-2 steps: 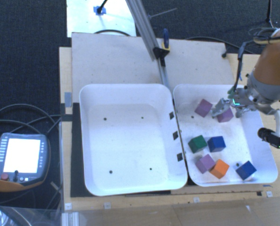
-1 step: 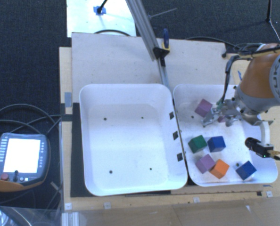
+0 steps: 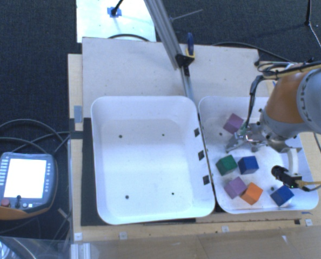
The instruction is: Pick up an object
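Several small blocks lie in the right bin [image 3: 214,109]: a purple block [image 3: 233,123] at the back, a green block [image 3: 226,164] and a blue block [image 3: 248,164] side by side in the middle, and a second purple block [image 3: 235,186], an orange block [image 3: 252,193] and another blue block [image 3: 282,195] along the front. My gripper [image 3: 242,140] hangs low over the right bin, between the back purple block and the green and blue pair. No block shows in its grasp.
The left bin [image 3: 149,104] sits beside the right one, with their rims meeting in the middle. A slanted metal pole [image 3: 166,28] crosses the back. A teach pendant [image 3: 22,185] lies off the bench at the left. Cables [image 3: 306,185] trail near the right bin's edge.
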`<action>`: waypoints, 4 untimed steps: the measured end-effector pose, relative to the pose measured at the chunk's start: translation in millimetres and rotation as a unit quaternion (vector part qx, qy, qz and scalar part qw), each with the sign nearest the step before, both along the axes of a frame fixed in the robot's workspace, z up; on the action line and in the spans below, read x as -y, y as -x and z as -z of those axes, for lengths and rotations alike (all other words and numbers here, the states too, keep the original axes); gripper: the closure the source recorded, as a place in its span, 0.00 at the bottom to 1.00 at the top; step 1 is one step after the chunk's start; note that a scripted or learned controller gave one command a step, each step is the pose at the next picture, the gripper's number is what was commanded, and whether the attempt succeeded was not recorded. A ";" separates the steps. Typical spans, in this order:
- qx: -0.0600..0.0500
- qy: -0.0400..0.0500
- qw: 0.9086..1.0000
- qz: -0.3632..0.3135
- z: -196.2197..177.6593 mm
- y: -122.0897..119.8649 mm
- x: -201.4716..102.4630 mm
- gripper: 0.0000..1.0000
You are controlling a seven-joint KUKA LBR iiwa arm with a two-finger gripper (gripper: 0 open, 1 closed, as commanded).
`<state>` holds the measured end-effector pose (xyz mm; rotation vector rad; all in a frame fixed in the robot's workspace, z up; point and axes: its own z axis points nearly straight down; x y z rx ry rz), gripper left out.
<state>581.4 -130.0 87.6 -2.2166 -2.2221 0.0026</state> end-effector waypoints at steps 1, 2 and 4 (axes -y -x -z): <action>0.003 0.001 1.000 -0.001 -13.9 -1.9 0.6 1.00; 0.005 0.001 1.000 0.000 -68.4 -2.7 11.4 1.00; 0.005 0.001 1.000 -0.001 -156.4 -4.9 3.1 1.00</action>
